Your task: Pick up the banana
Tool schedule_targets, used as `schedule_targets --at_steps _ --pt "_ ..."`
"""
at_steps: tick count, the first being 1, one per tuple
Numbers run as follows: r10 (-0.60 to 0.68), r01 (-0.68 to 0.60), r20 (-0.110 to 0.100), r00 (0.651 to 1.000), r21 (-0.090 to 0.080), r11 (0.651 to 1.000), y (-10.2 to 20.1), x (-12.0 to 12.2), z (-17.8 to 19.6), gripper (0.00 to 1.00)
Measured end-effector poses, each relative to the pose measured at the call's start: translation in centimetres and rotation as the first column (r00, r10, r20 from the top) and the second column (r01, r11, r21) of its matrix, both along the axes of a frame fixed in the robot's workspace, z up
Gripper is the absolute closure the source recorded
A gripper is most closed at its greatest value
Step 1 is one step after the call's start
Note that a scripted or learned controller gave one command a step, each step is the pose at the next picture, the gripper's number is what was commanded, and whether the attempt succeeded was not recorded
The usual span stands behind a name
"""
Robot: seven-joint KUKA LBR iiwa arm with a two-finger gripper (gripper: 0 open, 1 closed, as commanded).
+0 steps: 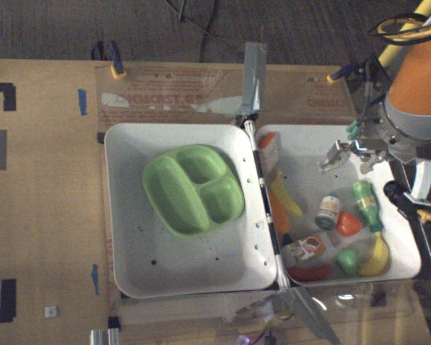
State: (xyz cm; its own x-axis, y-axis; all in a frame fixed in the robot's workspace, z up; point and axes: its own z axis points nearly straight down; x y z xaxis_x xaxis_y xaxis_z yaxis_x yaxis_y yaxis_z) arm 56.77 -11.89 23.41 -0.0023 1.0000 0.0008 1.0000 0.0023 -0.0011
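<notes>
Yellow banana (pixel 376 256) at 5 o'clock from gripper (pixel 352 152), well apart, long axis running roughly 1 to 7 o'clock; gripper's state unreadable.

Two white bins (pixel 122 192) (pixel 309 139); one green divided plate (pixel 192 189); two bananas (pixel 284 196) (pixel 376 256); one green bottle (pixel 366 205); one small can (pixel 329 211); one red pepper (pixel 348 224); one carton (pixel 305 249); one red sausage (pixel 309 272); one green fruit (pixel 348 261)
</notes>
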Motion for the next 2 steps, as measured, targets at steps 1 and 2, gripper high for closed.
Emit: schedule_targets --at_steps 1,2 --pt "-0.289 0.289 -0.002 0.957 0.0 0.957 1.7 -3.0 -13.4 0.0" --pt "-0.237 0.237 0.011 0.972 -0.001 0.972 1.8 3.8 -14.5 0.0"
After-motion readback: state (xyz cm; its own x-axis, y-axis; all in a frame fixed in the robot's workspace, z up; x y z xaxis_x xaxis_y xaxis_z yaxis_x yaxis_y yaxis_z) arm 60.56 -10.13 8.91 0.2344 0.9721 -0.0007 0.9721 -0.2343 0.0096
